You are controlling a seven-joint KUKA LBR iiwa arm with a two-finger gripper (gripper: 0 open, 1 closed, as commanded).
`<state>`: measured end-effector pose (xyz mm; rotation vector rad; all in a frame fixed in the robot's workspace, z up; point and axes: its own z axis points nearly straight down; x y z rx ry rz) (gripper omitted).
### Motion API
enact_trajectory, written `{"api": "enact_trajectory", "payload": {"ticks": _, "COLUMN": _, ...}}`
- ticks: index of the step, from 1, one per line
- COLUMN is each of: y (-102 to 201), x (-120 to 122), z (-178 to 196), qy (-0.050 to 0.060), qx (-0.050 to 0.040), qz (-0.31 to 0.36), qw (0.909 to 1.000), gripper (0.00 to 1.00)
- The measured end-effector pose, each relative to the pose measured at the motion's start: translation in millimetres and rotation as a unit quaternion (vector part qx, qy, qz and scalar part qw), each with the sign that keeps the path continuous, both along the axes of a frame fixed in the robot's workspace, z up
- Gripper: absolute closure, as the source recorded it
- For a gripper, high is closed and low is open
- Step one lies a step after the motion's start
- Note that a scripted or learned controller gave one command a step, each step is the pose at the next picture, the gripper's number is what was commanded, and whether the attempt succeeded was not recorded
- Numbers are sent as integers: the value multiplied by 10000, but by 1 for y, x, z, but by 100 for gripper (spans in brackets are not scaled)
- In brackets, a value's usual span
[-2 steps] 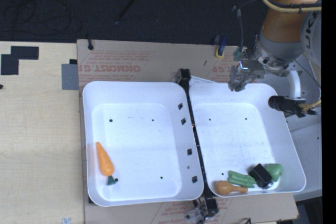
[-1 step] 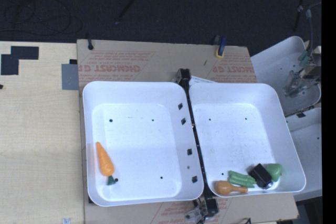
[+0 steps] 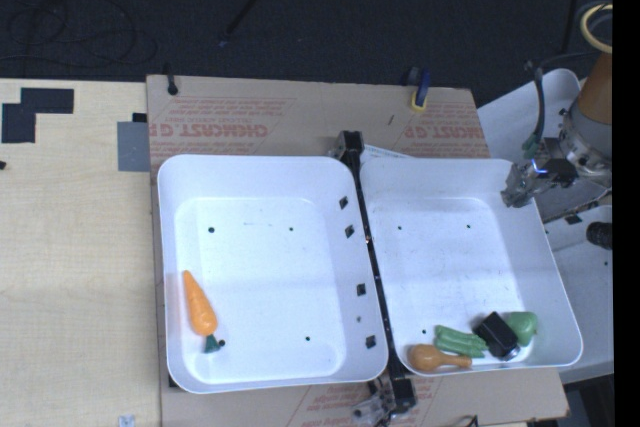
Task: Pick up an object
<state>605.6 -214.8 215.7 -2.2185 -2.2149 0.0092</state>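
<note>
Poised above the outer rim of the right bin [image 3: 560,275]: hand [image 3: 522,183], nothing visibly held. Apart or together, cannot tell at this size and angle.

Step in hand, by judgement: choosing and approaching a target, grasp not yet begun.

Nearest candidates sit toward the view's bottom edge from the hand, crowded into the same bin's near corner: tan gourd-shaped toy [image 3: 437,358], green pod [image 3: 460,340], black block [image 3: 497,333], green rounded piece [image 3: 522,323]. Pod and block touching or overlapping; rounded piece just beside the block and close to the bin wall.

Well apart from the hand, across the divider between the bins and in the left bin [image 3: 170,215]: toy carrot [image 3: 198,305], lying alone with free floor on its inner side.

To do it well:
- Prefer a piece with open space on two sides; the gourd-shaped toy at the cluster's edge, or the lone carrot.
- Descend straight down, closing across the narrow width, not along the length.
- Keep off the bin wall; likely to block a clean close in that corner.
- Lift slowly, checking that something comes up.

Counted: two bins, one carrot, one gourd-shaped toy, one pod, one block, one rounded piece; five objects in all, four nearer the hand.
</note>
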Motion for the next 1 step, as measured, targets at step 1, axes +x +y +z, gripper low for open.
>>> {"api": "enact_trajectory", "payload": {"ticks": 1, "y": 15, "x": 5, "z": 57, "qy": -56, "qx": -7, "qz": 14, "qw": 10000, "gripper": 100}}
